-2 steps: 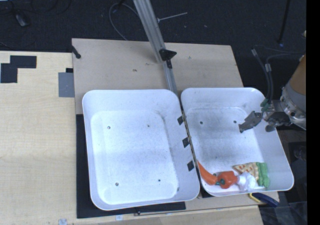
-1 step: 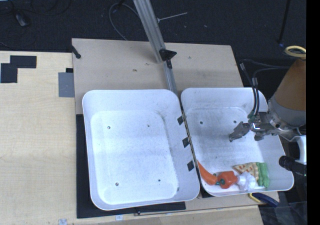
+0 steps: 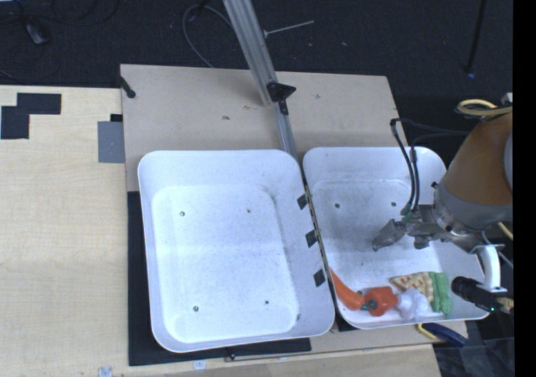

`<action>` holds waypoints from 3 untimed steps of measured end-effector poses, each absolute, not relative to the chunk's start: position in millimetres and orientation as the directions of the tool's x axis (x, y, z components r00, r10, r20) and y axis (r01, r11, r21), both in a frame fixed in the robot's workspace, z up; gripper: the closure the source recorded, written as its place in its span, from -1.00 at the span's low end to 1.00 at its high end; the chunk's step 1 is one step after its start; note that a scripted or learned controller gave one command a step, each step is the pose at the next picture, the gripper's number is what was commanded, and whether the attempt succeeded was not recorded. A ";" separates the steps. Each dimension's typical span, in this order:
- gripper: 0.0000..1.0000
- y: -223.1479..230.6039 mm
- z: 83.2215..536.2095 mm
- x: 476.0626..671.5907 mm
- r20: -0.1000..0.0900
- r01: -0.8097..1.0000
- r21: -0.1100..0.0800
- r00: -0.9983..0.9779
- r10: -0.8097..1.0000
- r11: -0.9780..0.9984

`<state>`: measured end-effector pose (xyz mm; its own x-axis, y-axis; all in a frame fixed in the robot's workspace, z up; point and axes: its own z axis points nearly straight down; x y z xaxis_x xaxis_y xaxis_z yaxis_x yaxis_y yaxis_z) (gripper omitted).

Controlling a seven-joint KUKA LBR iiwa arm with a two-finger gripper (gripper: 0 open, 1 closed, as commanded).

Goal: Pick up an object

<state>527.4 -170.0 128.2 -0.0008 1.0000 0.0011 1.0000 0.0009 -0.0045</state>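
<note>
Objects (image 3: 394,293) are piled at the right bin's (image 3: 368,167) 6 o'clock edge. The end effector (image 3: 392,235) is seen above them, toward 12 o'clock, nothing held; its grip cannot be told. Something could be missed, since the pile is crowded against the wall.

white bins (image 3: 167,174), red-orange toy (image 3: 378,300), green piece (image 3: 440,293)
</note>
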 end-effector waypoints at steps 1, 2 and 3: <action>1.00 -171.4 140.4 528.1 0.000 1.000 -0.001 0.002 1.000 -0.002; 1.00 -161.5 190.7 529.6 -0.001 1.000 0.004 -0.001 1.000 0.001; 1.00 -164.3 252.9 529.5 -0.001 1.000 0.005 0.000 1.000 0.000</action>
<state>529.5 -164.3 252.9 0.0003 1.0000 -0.0012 1.0000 -0.0003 0.0051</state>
